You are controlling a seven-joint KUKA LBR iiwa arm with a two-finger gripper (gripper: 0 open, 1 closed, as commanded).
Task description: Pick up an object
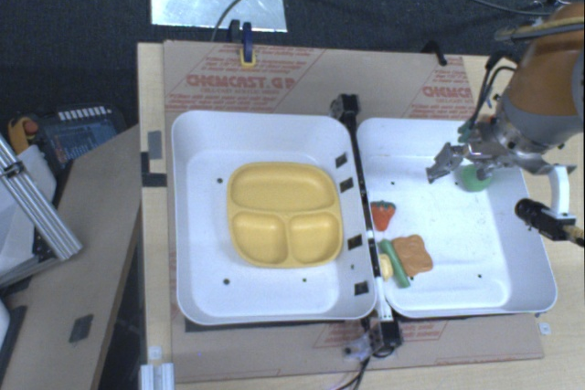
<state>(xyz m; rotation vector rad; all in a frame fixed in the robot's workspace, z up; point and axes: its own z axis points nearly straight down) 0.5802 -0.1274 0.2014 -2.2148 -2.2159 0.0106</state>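
Observation:
My gripper [464, 167] hangs over the upper right part of the right bin [521, 288], its fingers [443, 165] spread open. A round green object [476, 179] lies on the bin floor just under and to the right of the fingertips, partly hidden by the gripper body. I cannot tell whether the fingers touch it. Further left in the same bin lie a red strawberry-like piece [382, 215], an orange toast-like piece [414, 253], a green stick [396, 261] and a small yellow piece [385, 268].
The left bin [196, 224] holds a yellow compartment plate [281, 213]. A black divider with clips [358, 196] runs between the bins. Another black arm part [544, 219] reaches over the right bin's right rim.

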